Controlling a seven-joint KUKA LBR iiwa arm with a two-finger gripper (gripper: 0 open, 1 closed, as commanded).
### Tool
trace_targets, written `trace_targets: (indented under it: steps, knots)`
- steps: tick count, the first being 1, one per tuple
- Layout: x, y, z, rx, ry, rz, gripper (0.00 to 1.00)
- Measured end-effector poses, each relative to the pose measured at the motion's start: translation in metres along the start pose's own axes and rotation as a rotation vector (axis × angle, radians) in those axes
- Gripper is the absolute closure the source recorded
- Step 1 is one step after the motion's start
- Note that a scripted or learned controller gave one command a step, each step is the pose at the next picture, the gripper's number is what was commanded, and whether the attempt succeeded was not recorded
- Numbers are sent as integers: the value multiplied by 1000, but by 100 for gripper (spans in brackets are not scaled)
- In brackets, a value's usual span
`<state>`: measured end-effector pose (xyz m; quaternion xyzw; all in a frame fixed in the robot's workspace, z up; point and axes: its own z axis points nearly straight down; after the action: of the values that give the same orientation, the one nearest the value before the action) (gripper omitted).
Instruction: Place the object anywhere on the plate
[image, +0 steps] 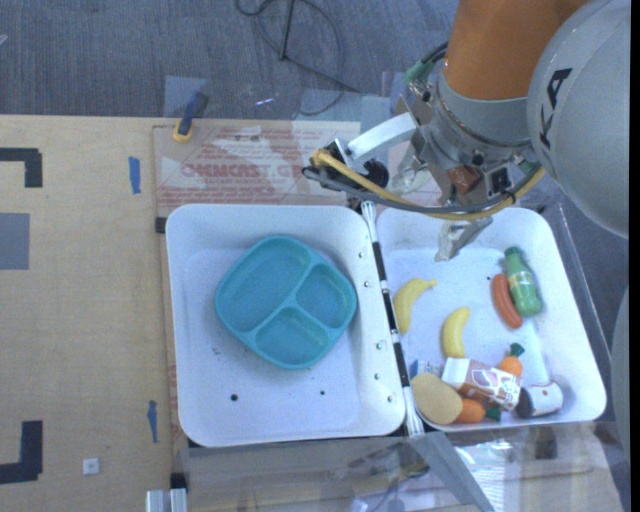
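Worktop (80, 300): tan board, blue tape marks, black corner marks at its left edge. Open surface left of the bins.

My arm (540, 70): comes in from upper right, orange band above grey wrist, yellow and black cables looped off its left side.

Left bin (200, 400): white, shallow. Teal plate (286, 300) sits a bit above centre, three compartments, rounded corners, turned slightly off square with the bin walls. Bare white floor rings it all round, widest below and to the left. Nothing lies on the plate.

Right bin (580, 390): white, touching the left bin along the middle rim. Upper left of its floor is open; clutter gathers along the lower edge and right side.

My pincer (459, 240): hangs over the upper part of the right bin, near its back wall. Fingers spread a little, nothing between them.

Objects, right bin: two bananas. One banana (410, 300) lies just beside the middle rim, long axis mostly up-down, tip curving toward upper right. Second banana (455, 331) lies near it to the lower right, roughly upright. Green bottle (521, 282) and orange carrot (505, 300) lie side by side at the right wall. Tan round piece (437, 398) and small carton (490, 384) crowd the lower edge.
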<state>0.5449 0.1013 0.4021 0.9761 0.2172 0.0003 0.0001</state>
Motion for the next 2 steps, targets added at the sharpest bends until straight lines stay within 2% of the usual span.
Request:
trace_targets:
  steps: [1,2]
  knots:
    - [0,2,-10,0,-1,5,100]
    - [69,21,-15,0,1,33,100]
